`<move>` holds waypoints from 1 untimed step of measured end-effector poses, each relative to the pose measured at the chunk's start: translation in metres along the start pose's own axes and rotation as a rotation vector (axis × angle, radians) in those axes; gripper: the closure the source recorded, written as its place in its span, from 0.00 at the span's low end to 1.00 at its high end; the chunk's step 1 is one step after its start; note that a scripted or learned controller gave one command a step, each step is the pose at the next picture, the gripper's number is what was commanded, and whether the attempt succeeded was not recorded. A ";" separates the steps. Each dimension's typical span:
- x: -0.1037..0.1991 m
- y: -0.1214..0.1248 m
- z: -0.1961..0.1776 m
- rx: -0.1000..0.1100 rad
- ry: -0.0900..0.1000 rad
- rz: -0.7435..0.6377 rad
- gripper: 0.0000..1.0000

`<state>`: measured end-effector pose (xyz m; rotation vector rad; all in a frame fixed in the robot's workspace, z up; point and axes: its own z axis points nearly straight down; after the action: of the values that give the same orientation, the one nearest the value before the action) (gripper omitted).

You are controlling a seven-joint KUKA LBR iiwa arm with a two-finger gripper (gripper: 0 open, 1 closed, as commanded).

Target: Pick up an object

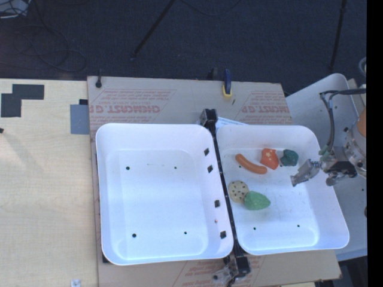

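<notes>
Gripper (306, 173) poised over right bin (326, 220) right of teal object (289, 157), holding nothing, open/closed unclear, likely lining up a pick.

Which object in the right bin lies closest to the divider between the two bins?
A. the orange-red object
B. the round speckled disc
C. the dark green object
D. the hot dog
B: the round speckled disc sits just right of the divider.
</notes>
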<state>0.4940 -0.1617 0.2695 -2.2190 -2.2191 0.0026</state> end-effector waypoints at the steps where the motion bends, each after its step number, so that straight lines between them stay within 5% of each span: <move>1: 0.000 0.000 -0.010 0.002 0.001 -0.001 1.00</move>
<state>0.4940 -0.1622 0.2790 -2.2165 -2.2194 0.0039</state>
